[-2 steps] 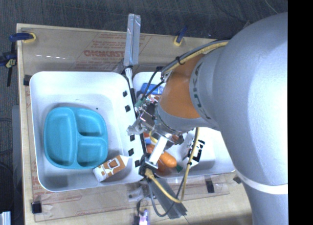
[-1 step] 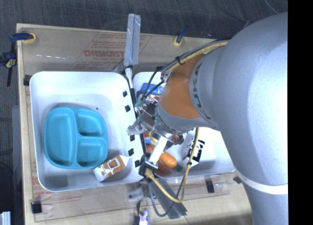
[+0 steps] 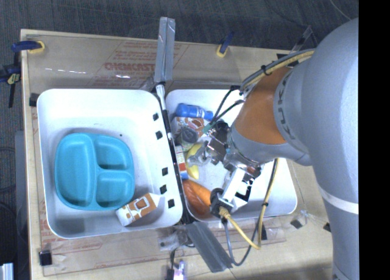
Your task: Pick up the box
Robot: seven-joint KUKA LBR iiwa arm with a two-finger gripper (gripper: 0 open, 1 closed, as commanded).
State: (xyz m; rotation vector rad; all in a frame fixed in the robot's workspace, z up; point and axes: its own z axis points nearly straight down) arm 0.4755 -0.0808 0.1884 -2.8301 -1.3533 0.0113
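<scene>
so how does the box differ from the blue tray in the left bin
Colour: the tray is plain light blue; the box is white with brown-orange print. Size: the tray fills much of the left bin; the box is far smaller. Form: the tray is open, with three compartments facing up; the box is a closed carton lying on its side near the bin's wall. Both lie in that bin.

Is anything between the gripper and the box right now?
Yes. The gripper is over the cluttered right bin, while the box lies in the left bin, beside the blue plate. The bins' adjoining walls stand between them, and an orange item lies against the right bin's side of them.
</scene>
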